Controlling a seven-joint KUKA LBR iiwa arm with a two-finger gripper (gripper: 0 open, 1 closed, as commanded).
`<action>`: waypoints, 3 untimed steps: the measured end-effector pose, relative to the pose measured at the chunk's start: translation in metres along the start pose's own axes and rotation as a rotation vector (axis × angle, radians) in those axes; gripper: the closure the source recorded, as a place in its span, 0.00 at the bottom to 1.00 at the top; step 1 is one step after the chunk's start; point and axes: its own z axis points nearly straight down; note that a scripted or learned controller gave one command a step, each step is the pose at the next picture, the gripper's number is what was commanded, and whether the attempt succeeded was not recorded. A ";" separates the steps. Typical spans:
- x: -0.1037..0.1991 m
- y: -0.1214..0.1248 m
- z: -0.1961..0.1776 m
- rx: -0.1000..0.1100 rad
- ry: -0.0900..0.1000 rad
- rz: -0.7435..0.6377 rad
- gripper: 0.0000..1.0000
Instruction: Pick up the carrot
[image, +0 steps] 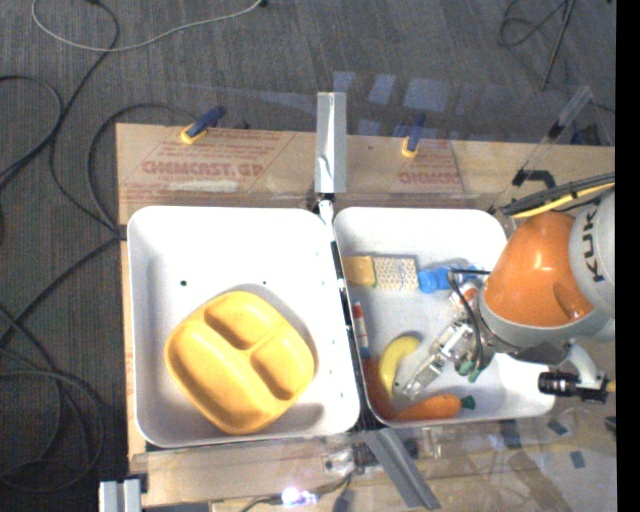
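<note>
Nearest the camera, one carrot (428, 407) is seen lying flat on the floor of the right bin (495, 228) against its near wall, not yet lifted, so the pick is judged undone. Just above it the gripper (415, 381) is lowered beside one yellow banana (397, 355); nothing is seen between its narrowly parted fingers. Two bins are counted, with one yellow divided plate (241, 358) in the left bin (150, 240).

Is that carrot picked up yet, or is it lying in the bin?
Lying in the bin. The carrot rests flat on the floor of the right bin near its front wall, just below the gripper.
</note>
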 end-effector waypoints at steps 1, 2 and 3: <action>-0.020 -0.022 -0.154 0.001 0.002 -0.225 0.00; -0.024 -0.025 -0.219 0.000 0.002 -0.368 0.00; 0.014 0.015 -0.135 0.000 0.005 -0.598 0.00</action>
